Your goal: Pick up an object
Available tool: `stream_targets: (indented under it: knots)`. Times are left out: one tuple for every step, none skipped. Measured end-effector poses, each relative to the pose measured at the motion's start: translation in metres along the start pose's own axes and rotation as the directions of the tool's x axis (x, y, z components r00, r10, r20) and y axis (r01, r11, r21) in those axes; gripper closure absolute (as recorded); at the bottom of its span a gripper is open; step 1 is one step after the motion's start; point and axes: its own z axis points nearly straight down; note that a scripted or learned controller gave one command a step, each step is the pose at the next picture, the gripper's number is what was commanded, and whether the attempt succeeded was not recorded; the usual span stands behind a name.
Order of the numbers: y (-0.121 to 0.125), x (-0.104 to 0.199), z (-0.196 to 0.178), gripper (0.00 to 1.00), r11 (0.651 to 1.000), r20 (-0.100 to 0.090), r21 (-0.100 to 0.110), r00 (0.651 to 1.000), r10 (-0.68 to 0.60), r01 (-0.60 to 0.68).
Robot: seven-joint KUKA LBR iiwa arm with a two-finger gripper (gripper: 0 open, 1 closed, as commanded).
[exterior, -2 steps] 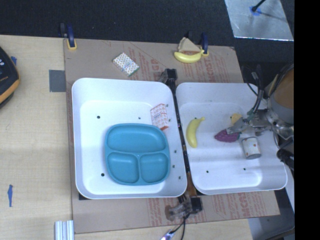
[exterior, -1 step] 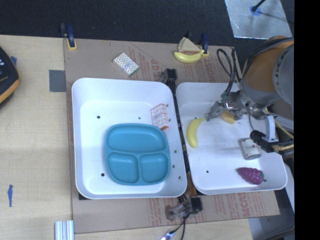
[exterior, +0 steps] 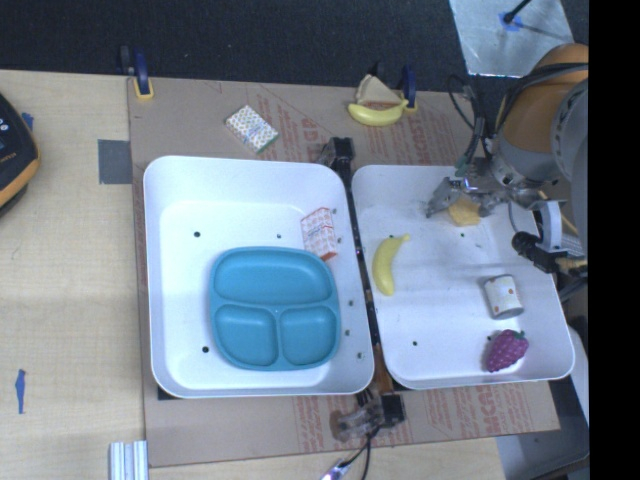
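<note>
I am reaching in from three o'clock, and my hand (exterior: 458, 200) is hovering low over the twelve o'clock end of the right bin (exterior: 400, 368). A small yellow-tan piece (exterior: 464, 213), maybe a cheese-like toy chunk, is lying just beneath the hand; I cannot tell whether I am touching it. Whether the hand is spread or pinching, I cannot tell from this angle.

Other candidates in the same bin: a yellow banana (exterior: 386, 264) lying along the nine o'clock wall, a small grey-white cylinder (exterior: 502, 295) toward four o'clock, a purple grape bunch (exterior: 506, 350) near the five o'clock corner. They are lying well apart, so I am judging each one reachable without crowding.

The left bin (exterior: 170, 183) is carrying a blue divided plate (exterior: 273, 306) and a red-and-white packet (exterior: 320, 233) at its three o'clock wall. On the tabletop (exterior: 70, 268) beyond, a second banana (exterior: 376, 114) and a patterned packet (exterior: 251, 127) are sitting outside both bins.
</note>
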Motion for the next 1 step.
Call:
stream_targets:
  knots:
    - [-0.0021, 0.0544, -0.0292, 0.00, 1.000, -0.006, 0.010, 1.000, 0.001, -0.001]
